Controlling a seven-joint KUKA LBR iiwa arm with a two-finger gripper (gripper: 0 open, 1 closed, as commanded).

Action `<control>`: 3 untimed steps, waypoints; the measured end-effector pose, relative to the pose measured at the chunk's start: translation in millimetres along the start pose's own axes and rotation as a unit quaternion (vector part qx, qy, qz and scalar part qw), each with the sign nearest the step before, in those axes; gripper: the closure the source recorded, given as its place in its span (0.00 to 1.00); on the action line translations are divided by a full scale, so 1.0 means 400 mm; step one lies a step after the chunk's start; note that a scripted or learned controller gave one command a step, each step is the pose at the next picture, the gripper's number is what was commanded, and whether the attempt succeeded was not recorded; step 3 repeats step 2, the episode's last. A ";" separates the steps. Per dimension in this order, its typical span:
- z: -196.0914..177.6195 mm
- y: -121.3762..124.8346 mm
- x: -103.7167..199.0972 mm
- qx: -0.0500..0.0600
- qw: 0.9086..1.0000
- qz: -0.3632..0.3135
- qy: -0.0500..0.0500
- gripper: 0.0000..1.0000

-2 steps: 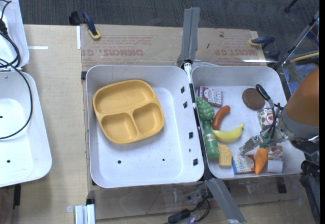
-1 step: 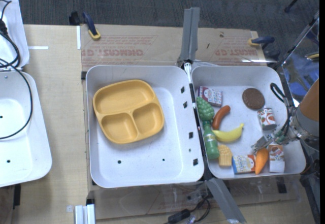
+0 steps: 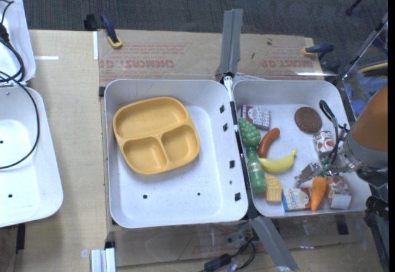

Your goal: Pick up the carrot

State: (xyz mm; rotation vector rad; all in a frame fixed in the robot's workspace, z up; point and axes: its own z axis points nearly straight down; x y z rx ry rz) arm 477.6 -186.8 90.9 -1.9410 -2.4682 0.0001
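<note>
Carrot [image 3: 317, 192]: sits in right bin [image 3: 281, 89], near front right corner, between blue box [image 3: 296, 199] and small carton [image 3: 338, 194]. Likely light, hard plastic toy, smooth, may slip. Best grab: fat upper part, across width. Crowded neighbours make pinch tricky. Look: orange, short, cone shape, standing nearly upright, narrow end down. Gripper [image 3: 316, 172]: just above carrot, open or closed, cannot tell.

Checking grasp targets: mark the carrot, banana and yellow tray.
carrot [image 3: 318, 192]: camera view, mid-body of the orange root, right bin.
banana [image 3: 278, 162]: camera view, middle of the yellow curve.
yellow tray [image 3: 155, 135]: camera view, divider ridge between compartments, left bin.
</note>
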 end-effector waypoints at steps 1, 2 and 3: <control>-0.022 0.001 -0.002 -0.001 1.000 0.001 0.000 1.00; -0.215 0.035 0.143 0.000 1.000 -0.003 -0.001 1.00; -0.215 0.035 0.143 0.000 1.000 -0.003 -0.001 1.00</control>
